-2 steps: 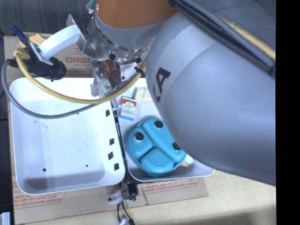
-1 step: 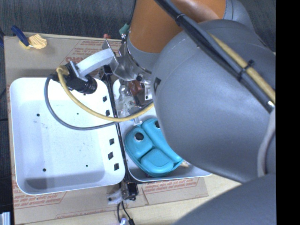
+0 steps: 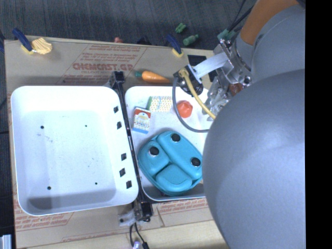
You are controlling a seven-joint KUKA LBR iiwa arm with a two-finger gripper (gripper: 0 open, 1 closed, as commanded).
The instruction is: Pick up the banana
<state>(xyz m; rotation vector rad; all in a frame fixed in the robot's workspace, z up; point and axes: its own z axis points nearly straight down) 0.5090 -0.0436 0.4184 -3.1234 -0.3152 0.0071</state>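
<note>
We cannot place the banana; the grey arm hides the right bin's right part. The end effector, state unclear to us, hangs beside an orange-red toy, so a blind grasp may seize that instead.

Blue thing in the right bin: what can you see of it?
The blue thing is light blue and glossy, like moulded plastic, with rounded lobes, three dark round spots on top and a raised block on its near side. It lies flat in the near half of the right bin, close to its wall on the view's left. A small box lies just beyond it; contact cannot be told. The grey arm hides its right edge.
</note>
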